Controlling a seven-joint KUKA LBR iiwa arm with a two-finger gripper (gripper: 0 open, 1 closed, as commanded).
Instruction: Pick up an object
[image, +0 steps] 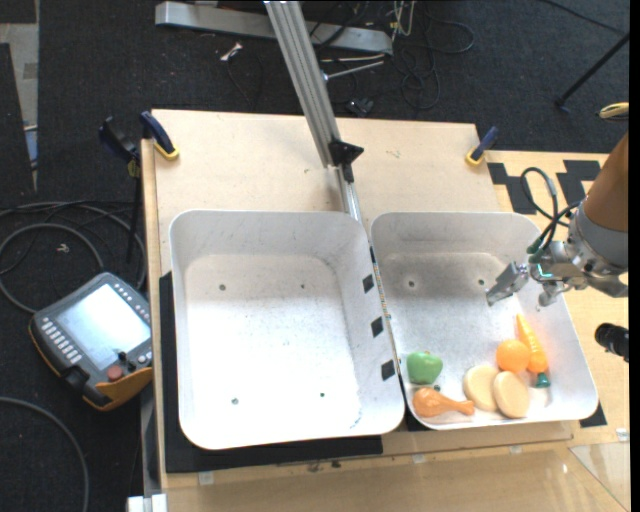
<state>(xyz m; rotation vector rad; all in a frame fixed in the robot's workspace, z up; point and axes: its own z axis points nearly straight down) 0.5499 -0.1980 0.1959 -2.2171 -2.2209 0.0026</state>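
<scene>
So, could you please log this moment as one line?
tool: open, holding nothing, above right bin | toys: green pepper, carrot, orange at near end | pick: not yet done

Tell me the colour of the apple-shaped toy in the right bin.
Green; the apple shows clearly in the camera view.

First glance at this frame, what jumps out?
A cluster of bright toy food in the right bin's near corner: a green pepper, an orange drumstick, two pale slices, an orange fruit and a carrot. The gripper hangs above that bin, just behind the pile, nothing in it. The left bin next to it is plain speckled white.
</scene>
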